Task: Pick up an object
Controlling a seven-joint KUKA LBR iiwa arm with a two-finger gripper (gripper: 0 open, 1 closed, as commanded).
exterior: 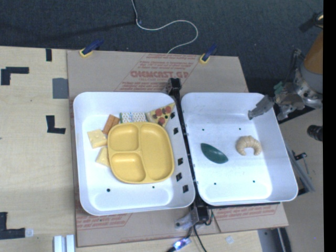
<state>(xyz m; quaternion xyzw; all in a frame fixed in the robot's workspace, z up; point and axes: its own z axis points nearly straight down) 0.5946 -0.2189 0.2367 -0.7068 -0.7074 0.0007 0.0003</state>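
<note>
Over the right bin's (278,140) far right rim hangs the gripper (261,109); whether its jaws are apart I cannot tell. A croissant (248,145) and a dark green piece (214,153), perhaps a leaf, lie apart below.

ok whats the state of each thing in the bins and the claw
yellow plate: flat in the left bin, lying over smaller items
croissant: lying loose in the right bin
green leaf: lying flat beside the croissant, apart
claw: above the right bin's far right edge, holding nothing

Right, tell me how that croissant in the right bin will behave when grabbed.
The croissant looks like a small toy, so probably light and rigid. Its curved, tapered shape may slip from the claw if pinched at a tip. Lying flat, it seems unlikely to roll.
</note>
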